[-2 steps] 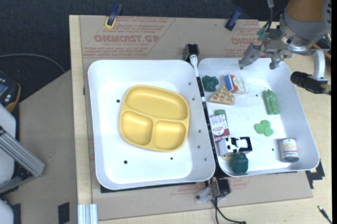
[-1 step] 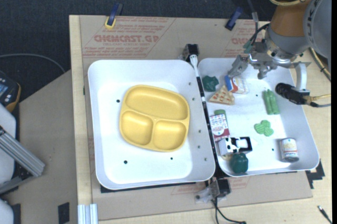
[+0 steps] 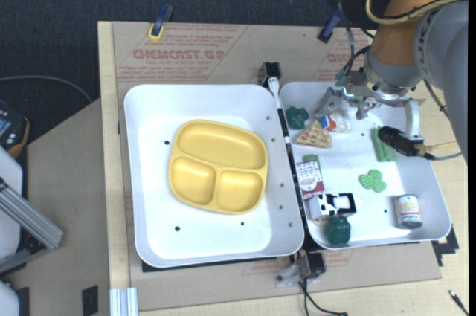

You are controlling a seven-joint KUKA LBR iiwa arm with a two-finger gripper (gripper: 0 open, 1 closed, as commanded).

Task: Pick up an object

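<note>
My gripper (image 3: 346, 103) hovers over the far left part of the right bin (image 3: 424, 184), open, with nothing between its fingers. Just below and left of it lies a small red, white and blue item (image 3: 332, 122). A tan waffle-like wedge (image 3: 315, 136) rests beside that item, and a dark green piece (image 3: 297, 116) sits near the bin's left wall. Further toward the front lie a green stick (image 3: 383, 149), a light green leafy piece (image 3: 372, 181), a small can (image 3: 407, 210), a printed packet (image 3: 309, 174), a black-and-white object (image 3: 335, 204) and a dark green round thing (image 3: 338, 230).
The left bin (image 3: 149, 181) holds a yellow divided plate (image 3: 218, 166). A raised divider (image 3: 286, 151) runs between the two bins. The arm's grey body and orange band (image 3: 405, 10) lean in over the right bin's far right corner.
</note>
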